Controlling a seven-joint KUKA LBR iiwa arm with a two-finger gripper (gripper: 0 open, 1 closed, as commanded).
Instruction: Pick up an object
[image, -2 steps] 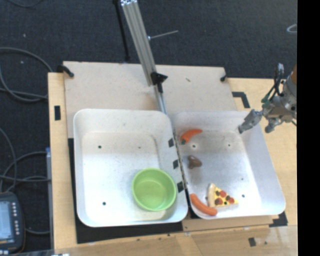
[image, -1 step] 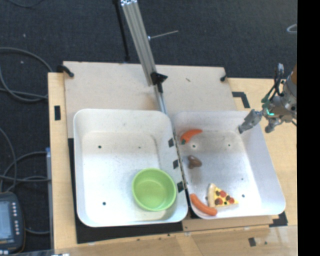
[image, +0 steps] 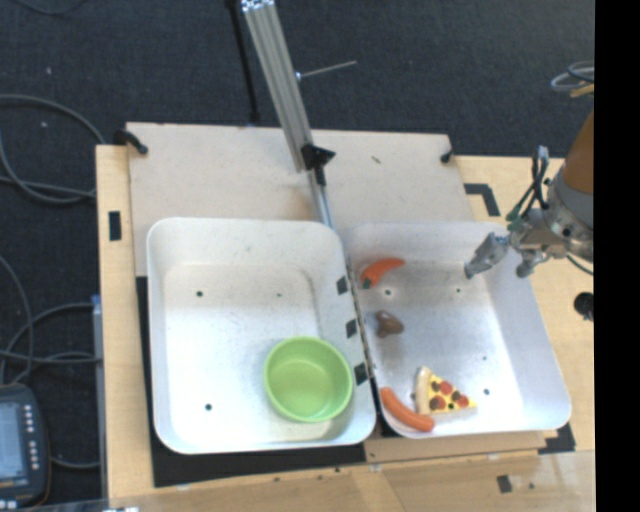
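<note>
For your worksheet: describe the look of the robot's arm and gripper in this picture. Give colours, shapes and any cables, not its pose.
At the right edge, the arm shows as a rounded grey body with an orange band above it. Thin cables, one greenish, run down beside it toward the wrist. The gripper is a small grey metal unit with two slim, tapering fingers. No markings or labels are legible.
</note>
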